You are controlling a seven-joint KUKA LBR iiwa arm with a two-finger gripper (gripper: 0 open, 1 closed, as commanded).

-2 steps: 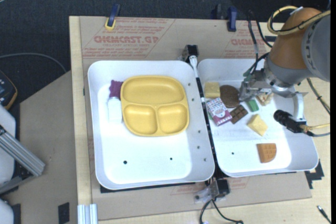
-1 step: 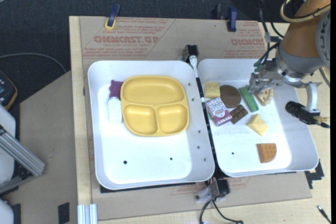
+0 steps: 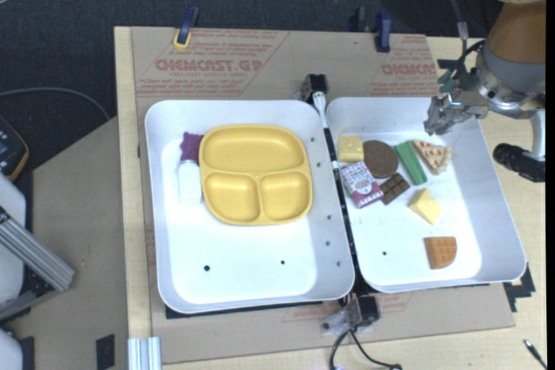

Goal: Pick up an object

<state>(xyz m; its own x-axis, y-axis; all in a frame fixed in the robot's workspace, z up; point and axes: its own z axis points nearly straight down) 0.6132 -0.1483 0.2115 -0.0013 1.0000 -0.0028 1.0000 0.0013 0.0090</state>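
Observation:
The right bin (image 3: 486, 212) holds several toy food pieces: a yellow block (image 3: 349, 148), a brown round cookie (image 3: 380, 158), a green stick (image 3: 410, 163), a pizza slice (image 3: 432, 155), a pink packet (image 3: 359, 185), a chocolate bar (image 3: 395, 187), a cheese wedge (image 3: 425, 206) and a waffle piece (image 3: 440, 252). My gripper (image 3: 444, 119) hangs over the bin's back right part, just above and behind the pizza slice. Nothing shows between its fingers.
The left bin (image 3: 173, 256) holds a yellow divided tray (image 3: 256, 173), with a purple item (image 3: 190, 146) and a white bottle (image 3: 188, 181) at its left. Blue and yellow clamps sit on the cardboard sheet's far edge. The arm's orange band (image 3: 520, 26) stands at the upper right.

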